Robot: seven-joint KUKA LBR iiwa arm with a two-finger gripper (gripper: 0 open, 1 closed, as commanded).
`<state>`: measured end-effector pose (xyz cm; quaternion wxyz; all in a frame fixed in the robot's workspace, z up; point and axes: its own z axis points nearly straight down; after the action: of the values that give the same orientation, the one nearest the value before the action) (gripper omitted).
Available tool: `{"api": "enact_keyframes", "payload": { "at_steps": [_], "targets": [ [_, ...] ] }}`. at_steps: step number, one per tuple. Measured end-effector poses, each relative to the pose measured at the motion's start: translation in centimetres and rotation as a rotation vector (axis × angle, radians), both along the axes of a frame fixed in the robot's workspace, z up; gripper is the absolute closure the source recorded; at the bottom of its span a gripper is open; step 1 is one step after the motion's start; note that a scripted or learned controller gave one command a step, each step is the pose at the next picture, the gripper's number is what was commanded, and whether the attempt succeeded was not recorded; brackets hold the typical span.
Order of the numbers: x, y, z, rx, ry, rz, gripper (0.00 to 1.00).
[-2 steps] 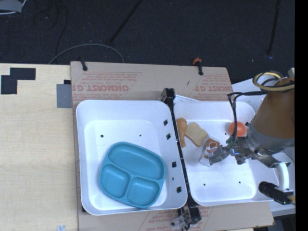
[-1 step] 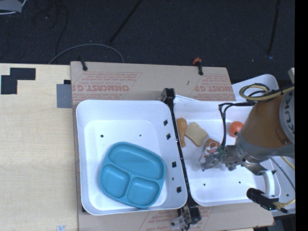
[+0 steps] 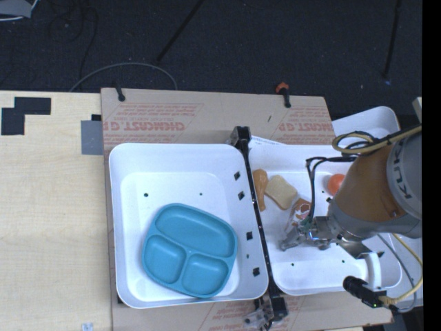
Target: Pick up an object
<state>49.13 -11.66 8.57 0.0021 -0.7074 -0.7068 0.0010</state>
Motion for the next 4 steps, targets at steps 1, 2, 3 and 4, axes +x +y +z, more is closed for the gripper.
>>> {"api": "enact_keyframes", "payload": {
  "at_steps": [1,2,3,4],
  "targets": [
    [0.1,-0.2,1.3,0.000,-0.003,-0.006,1.00],
    [0.3,-1.2,6.1,-0.002,-0.005,-0.005,1.00],
    [-0.3,-0.8,12.0,-0.002,-0.007,0.002,1.00],
    [-0.1,-1.4,16.3,-0.002,-0.007,0.002,1.00]
  ]
}}
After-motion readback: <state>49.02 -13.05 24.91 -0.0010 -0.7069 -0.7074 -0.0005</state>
